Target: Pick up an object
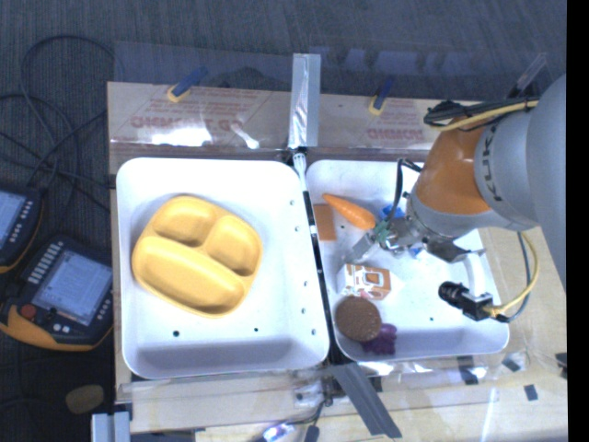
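Tool is hovering in the right bin, centre-right of frame; finger state: cannot tell. Nearest obj., the carrot, is lying just up-left of tool, long axis running upper-left to lower-right. Snack packet and brown puck are sitting below-left, farther off.

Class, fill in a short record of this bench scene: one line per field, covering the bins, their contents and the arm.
left bin: white, shallow; holds a large yellow moulded plastic tray
right bin: white, shallow; holds several small things
orange carrot-shaped toy: far part of right bin
white and orange card packet: middle of right bin
brown round disc: near edge, beside a small purple piece
gripper: low over right bin, near the carrot; fingers unclear
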Available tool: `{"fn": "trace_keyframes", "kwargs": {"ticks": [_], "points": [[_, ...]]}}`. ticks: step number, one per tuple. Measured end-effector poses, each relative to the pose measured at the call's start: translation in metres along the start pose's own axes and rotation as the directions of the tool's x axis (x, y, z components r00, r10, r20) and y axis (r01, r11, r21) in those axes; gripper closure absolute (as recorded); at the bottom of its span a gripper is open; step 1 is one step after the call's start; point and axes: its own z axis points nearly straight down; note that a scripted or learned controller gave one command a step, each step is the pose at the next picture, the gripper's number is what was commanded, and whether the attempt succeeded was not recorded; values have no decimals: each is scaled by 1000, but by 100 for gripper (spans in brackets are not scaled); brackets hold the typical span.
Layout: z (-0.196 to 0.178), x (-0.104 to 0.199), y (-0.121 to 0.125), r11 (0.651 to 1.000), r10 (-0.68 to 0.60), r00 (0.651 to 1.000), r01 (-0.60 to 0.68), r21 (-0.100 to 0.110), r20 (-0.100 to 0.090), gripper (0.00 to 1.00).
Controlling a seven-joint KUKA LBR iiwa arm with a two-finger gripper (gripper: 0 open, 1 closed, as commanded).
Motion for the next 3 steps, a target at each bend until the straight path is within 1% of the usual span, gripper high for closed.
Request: {"fn": "trace_keyframes", "kwargs": {"ticks": [1,2,3], "points": [[3,-18,103,981,192,981,-192,10,3,0],[-5,-19,100,982,190,982,-190,22,7,100],[-94,60,117,977,211,977,-211,11,0,100]]}}
